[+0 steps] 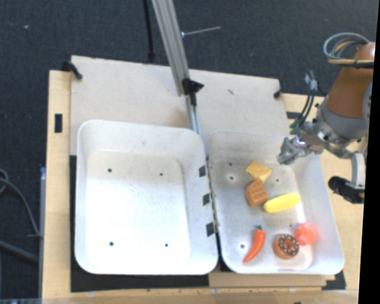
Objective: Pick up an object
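The right bin (230, 248) holds several toy foods: a yellow cheese wedge (259, 170), a brown waffle piece (256, 195), a yellow banana-like piece (282, 202), an orange-red chili pepper (255, 245), a chocolate donut (286, 246) and a pink-red piece (307, 233). My gripper (290, 151) hangs over the bin's far right corner, up and to the right of the cheese wedge. Nothing shows between its fingers.
The left bin (87, 134) sits beside the right one on the bench. A slanted metal pole (174, 40) rises from the board behind the bins. Cables (5, 200) lie on the floor at the left.
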Robot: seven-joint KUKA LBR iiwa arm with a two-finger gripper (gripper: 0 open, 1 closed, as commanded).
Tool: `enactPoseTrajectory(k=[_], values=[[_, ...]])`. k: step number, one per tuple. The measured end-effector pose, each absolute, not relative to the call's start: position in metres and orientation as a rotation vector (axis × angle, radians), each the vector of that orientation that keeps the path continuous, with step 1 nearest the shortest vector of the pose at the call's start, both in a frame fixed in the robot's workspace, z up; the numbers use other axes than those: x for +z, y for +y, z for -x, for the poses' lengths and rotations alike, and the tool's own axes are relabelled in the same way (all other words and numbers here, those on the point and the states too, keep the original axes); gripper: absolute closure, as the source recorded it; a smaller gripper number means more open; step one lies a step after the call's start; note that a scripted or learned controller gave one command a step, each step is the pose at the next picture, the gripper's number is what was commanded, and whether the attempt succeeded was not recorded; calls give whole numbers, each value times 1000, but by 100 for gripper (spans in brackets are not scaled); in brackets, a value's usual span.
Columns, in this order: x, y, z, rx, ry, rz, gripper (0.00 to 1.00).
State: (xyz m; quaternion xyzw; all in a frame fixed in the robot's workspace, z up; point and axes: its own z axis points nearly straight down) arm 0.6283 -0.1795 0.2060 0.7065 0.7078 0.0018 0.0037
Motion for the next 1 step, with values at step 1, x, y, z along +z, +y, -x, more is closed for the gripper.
enactPoseTrajectory(k=[1], values=[[227,-181,-629,3,2222,-2215,100]])
